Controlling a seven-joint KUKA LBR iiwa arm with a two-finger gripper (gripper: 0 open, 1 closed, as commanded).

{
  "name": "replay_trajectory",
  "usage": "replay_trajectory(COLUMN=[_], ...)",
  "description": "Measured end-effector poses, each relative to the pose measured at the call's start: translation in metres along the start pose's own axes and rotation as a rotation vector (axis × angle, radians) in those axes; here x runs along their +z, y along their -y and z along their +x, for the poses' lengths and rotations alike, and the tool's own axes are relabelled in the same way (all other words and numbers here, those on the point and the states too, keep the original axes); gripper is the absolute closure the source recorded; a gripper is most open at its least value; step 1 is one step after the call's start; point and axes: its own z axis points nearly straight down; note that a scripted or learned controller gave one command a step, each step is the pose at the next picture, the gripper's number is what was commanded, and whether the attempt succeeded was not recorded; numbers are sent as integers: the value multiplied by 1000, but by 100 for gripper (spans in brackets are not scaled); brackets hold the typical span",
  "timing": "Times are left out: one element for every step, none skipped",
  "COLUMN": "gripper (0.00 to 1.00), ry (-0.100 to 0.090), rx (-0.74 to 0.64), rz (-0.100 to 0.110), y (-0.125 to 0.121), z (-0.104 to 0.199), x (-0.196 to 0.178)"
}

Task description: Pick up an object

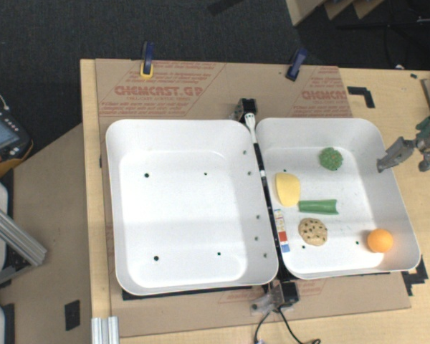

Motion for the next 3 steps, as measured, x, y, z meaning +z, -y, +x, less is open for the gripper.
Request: replay_trajectory(gripper=[100, 100, 100], ry=[2, 2, 3], rx=[-1, 2, -1], rz=[-3, -4, -5], y=[-1, 50, 48], z=[0, -14, -13], x=[-11, -56, -65])
